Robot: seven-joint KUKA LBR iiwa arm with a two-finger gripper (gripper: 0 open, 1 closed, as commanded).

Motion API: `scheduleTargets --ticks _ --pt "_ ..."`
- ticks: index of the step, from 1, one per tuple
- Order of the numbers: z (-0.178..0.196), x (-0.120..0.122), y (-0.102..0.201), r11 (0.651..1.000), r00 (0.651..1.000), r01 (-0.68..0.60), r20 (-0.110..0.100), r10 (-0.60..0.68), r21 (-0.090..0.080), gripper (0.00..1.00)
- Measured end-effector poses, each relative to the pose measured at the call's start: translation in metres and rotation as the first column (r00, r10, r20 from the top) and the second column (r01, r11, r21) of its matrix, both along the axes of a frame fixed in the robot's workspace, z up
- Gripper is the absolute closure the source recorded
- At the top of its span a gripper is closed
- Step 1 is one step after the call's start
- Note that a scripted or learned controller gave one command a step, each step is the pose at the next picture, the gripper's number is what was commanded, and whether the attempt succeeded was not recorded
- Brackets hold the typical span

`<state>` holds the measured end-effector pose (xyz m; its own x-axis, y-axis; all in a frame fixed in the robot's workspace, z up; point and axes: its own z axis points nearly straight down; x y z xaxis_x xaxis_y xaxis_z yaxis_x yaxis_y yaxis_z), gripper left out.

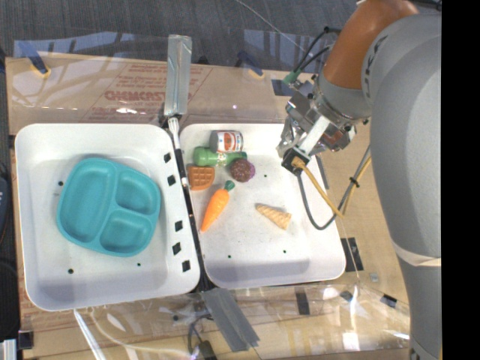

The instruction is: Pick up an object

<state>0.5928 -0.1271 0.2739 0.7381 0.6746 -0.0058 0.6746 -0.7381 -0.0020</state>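
So the arm (390,73) is reaching in from the right, and the gripper (306,135) is hanging over the far right corner of the right bin (322,257), just about above its rim. Honestly I can't tell whether it's open or closed from this angle, and I'm not seeing anything held in it.

All the small stuff is sitting in that right bin, mostly bunched toward the far left corner. A little can (226,141) is lying on its side close to the far edge. Just beside it, a bit nearer, a green toy (205,156) is sitting by the left edge. A small orange waffle-looking piece (200,177) is resting right up against the left wall, just under the green toy. A dark purple ball (241,170) is sitting just to the right of those two, near the can.

The carrot (214,207) is lying at a slant by the left edge, about halfway down the bin, with its green top pointing toward the purple ball. A tan cone (274,216) is lying on its side around the middle of the bin, apart from everything else and closest to the gripper's side.

The left bin (30,276) is carrying a teal divided plate (109,205), lying flat around the middle.
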Motion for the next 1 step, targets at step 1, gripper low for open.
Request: scheduleTargets --ticks 1 --pt "0.0027 -0.1048 0.0165 0.986 0.986 -0.165 0.002 0.165 0.004 1.0"
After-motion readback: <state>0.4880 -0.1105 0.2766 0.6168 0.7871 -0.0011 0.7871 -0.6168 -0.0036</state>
